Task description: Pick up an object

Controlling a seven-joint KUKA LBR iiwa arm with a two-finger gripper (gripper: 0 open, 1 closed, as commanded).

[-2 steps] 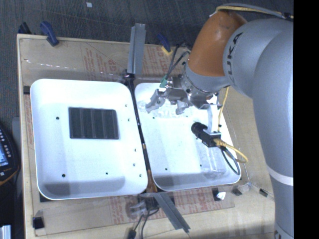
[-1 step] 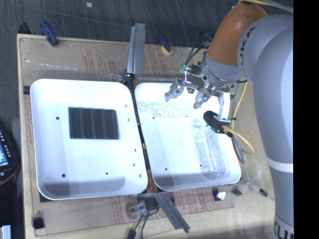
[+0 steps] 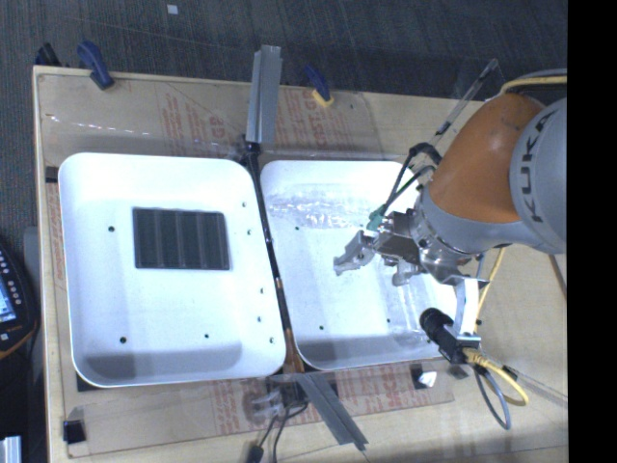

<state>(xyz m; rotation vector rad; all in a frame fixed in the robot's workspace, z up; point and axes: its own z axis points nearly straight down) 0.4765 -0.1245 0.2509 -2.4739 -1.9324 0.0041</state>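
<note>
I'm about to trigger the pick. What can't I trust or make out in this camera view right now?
- Hand: small and slightly blurred over the right bin; whether it holds anything cannot be told.
- Right bin's right side: covered by the arm, so whatever lies under it is hidden.
- Shiny patch near the right bin's far wall: glare or clear wrapping, cannot tell which.
- Dark ribbed rectangle in the left bin: object or bin fixture, cannot tell.

The arm (image 3: pixel 511 177) is grey with a broad orange band and dark "KUKA" lettering on its shell. Green and black cables run along the wrist to a pale metal pincer (image 3: pixel 371 258); yellow cable loops below.
</note>
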